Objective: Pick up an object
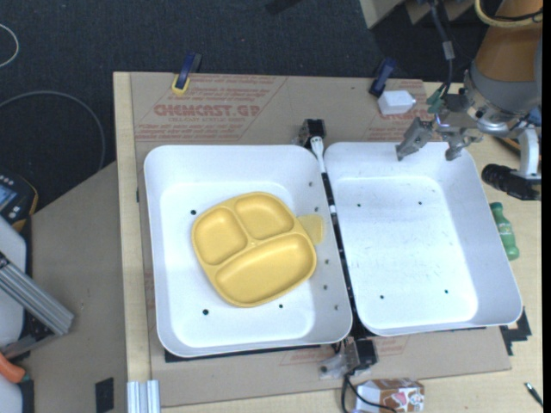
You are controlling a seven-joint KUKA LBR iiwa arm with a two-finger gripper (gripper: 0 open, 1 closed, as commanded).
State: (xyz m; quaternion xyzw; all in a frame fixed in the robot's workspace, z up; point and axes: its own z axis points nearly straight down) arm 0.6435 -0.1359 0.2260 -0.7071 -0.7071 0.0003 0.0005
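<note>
A yellow plastic divided plate with three compartments [253, 248] lies flat in the middle of the left shallow white bin [164, 179], tilted a little askew to the bin's walls. A small pale yellow piece [312, 227] pokes out from under the plate's upper right rim. The right shallow white bin [482, 274] sits just beside the plate's bin. The pincer [429, 148] hovers over that right bin's far edge, well apart from the plate, its two fingers spread open and gripping nothing.
</note>
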